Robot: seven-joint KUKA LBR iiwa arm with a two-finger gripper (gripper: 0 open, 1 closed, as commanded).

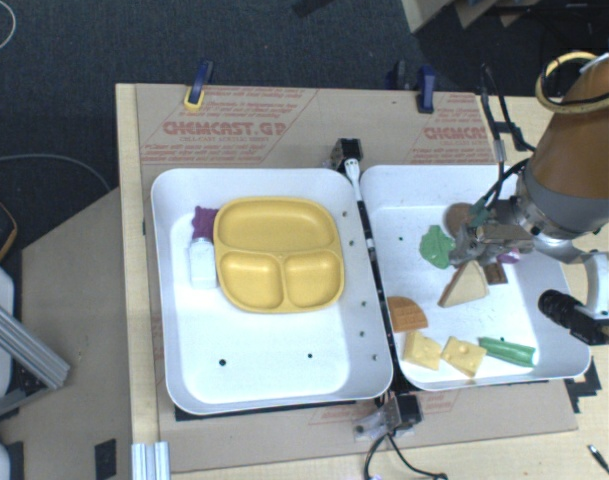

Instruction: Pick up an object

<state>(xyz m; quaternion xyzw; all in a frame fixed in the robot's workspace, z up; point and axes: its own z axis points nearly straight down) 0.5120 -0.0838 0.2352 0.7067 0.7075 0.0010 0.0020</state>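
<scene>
I had the gripper (476, 236) low in the right bin (424, 188), poised over the tan wedge (466, 286) with the green leafy piece (436, 246) just to its left, so I judged this the reach-and-close step of the pick. The view there was cluttered and I could not tell whether anything was grasped. Next I would have needed a firm closure on the wedge, then a straight lift clear of the two yellow cheese blocks (442, 353) nearby.
</scene>
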